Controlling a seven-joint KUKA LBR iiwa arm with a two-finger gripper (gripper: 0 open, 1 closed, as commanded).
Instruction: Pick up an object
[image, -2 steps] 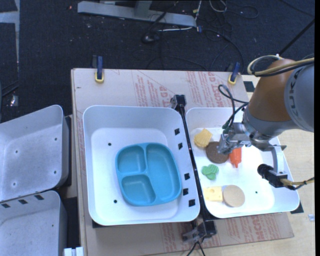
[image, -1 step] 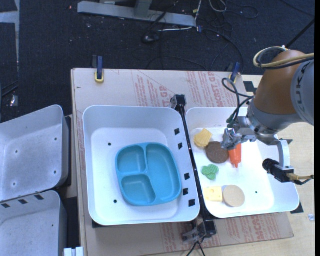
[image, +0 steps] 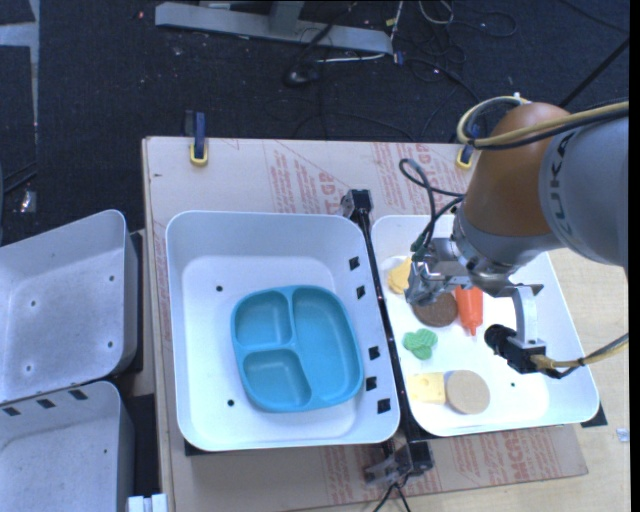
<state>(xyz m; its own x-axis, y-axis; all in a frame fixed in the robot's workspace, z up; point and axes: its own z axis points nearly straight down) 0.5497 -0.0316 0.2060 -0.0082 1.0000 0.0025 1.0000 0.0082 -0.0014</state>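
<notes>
The right bin (image: 570, 400) holds several toy foods: a brown round patty (image: 436, 311), an orange carrot (image: 469, 309), a green leafy piece (image: 421, 344), a yellow cheese block (image: 428, 388), a tan round disc (image: 467, 392) and a yellow piece (image: 399, 276) near the divider. My gripper (image: 432, 285) hangs low over the brown patty, just left of the carrot. Nothing shows between its fingers from this angle. The grey arm with its orange band (image: 515, 165) comes in from the right and hides the bin's back part.
The left bin (image: 200, 250) holds a blue three-compartment plate (image: 296, 346). A black cable and connector (image: 510, 348) dangle over the right bin beside the carrot. White panels (image: 60, 290) lie off the bench to the left. Two yellow clamps (image: 199, 152) sit at the bench's back edge.
</notes>
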